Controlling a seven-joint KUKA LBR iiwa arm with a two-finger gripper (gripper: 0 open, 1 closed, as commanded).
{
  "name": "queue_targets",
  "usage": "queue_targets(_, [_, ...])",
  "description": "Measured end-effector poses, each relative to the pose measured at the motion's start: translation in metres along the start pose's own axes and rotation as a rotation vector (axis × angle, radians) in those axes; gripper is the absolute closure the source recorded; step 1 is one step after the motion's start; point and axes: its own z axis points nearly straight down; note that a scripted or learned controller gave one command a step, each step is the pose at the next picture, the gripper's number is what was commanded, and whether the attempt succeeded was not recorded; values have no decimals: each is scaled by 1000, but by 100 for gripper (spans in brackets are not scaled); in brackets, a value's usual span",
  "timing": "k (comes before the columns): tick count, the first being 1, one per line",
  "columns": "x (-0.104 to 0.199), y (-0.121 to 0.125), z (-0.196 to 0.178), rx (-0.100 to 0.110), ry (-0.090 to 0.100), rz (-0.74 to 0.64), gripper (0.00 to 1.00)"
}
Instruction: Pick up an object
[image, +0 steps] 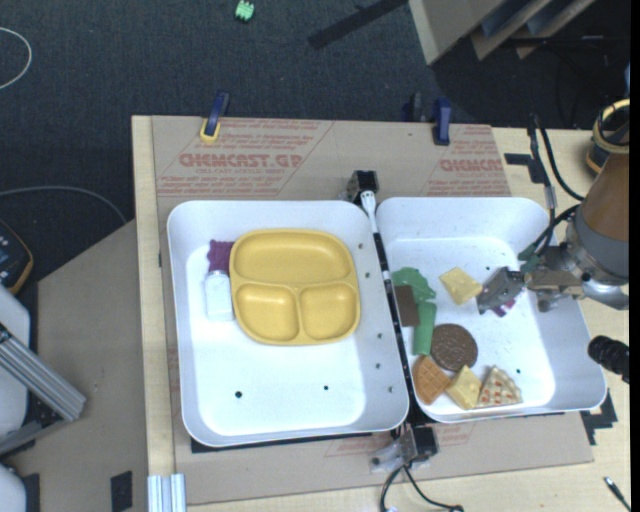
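Pale yellow cheese wedge (460, 285) lies just left of my two-finger gripper (497, 297), whose opening I cannot tell.

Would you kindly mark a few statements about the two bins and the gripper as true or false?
1. The yellow divided plastic tray lies in the left white bin. True.
2. The round brown cookie lies in the left bin. False: it is in the right white bin.
3. The gripper hangs over the right bin. True.
4. The pizza slice toy sits at the right bin's far edge. False: it lies near the front edge.
5. The green toy piece lies on the yellow tray. False: it lies in the right bin.
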Motion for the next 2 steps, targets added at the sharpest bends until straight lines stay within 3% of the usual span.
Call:
queue_targets(1, [0, 3, -6, -13, -2, -3, 0])
queue_targets(2, [-1, -2, 56, -6, 0, -2, 0])
